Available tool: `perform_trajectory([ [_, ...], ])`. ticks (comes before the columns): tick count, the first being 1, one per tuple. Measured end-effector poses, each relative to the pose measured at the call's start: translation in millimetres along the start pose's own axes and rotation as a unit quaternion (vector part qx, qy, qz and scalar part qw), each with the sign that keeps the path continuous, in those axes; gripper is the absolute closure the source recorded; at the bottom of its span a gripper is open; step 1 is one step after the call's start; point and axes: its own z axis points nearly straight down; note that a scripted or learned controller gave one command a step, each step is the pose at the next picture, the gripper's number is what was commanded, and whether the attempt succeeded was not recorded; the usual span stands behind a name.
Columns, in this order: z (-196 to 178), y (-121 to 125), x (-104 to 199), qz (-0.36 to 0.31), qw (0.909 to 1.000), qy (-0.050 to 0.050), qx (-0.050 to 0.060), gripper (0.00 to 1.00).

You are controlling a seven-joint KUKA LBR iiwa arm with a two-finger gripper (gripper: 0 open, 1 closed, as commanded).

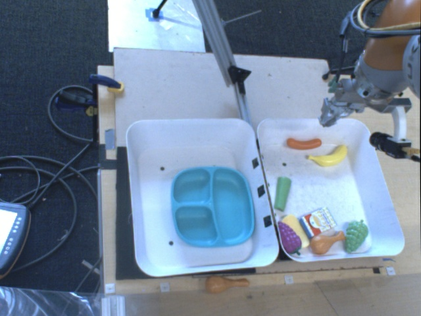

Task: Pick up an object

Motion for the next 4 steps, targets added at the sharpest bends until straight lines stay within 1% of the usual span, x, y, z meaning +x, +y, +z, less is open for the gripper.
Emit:
perform_trajectory([
  [1,-24.2,1.5,-0.1,0.0,1.0,0.0,0.001,1.0],
  [2,-32.0,-4.4,55.2,-0.002,1.0,0.002,0.002,1.0],
  [4,-4.6,-24.3,166.8,-0.002,1.0,0.002,0.004,1.0],
])
